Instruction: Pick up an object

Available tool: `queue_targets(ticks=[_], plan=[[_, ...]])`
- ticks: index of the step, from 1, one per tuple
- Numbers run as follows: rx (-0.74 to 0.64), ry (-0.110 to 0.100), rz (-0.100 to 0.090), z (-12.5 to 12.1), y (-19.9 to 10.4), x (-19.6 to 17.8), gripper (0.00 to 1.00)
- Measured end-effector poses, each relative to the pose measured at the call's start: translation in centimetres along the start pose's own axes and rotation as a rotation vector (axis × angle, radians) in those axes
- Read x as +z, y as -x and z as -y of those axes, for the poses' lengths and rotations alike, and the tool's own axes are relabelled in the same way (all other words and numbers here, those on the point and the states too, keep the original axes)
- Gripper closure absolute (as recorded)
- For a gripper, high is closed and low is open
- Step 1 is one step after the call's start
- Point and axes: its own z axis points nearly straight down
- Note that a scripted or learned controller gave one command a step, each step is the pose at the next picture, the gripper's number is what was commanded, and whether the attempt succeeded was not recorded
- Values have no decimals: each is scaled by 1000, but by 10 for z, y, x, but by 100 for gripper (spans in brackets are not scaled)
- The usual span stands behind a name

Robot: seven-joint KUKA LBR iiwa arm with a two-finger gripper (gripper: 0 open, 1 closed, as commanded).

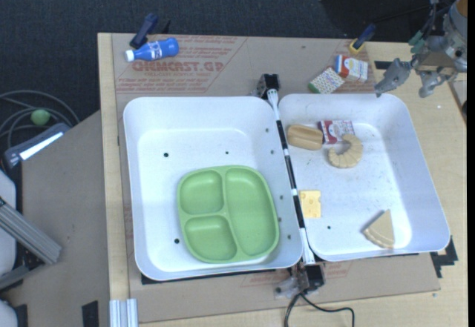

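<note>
Inside the right bin [415, 162], toward its far left corner, we saw a cluster of toy foods: a tan bread roll [305, 137] lying on its side, a small red and white packet [336, 130] just to its right, and a curved croissant-like piece [346, 154] touching the packet's near edge. Nearer to us, a yellow cheese square with holes [310, 204] lay against the bin's left wall, and a pale wedge of toy cheese or bread [380, 230] sat close to the near right corner, well apart from the rest.

Above the far right corner of that bin we saw the gripper [410, 79], its two grey fingers spread apart with nothing between them, hanging over the bin's rim and the bench [223, 58] beyond it.

Across the divider, the left bin [148, 170] held a green divided plate [225, 213] with three compartments, resting toward the near right part of the bin.

On the bench past the bins lay a small patterned box [326, 81] and a red and white carton [352, 67] side by side, near the gripper's left. Farther left we noted a blue and white bottle [152, 50] lying on its side, with a blue clamp [142, 30] just behind it.
</note>
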Motion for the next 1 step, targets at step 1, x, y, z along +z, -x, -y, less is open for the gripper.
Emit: queue_targets(ticks=[1], plan=[[0, -4, -1, 6, -8, 193, 0]])
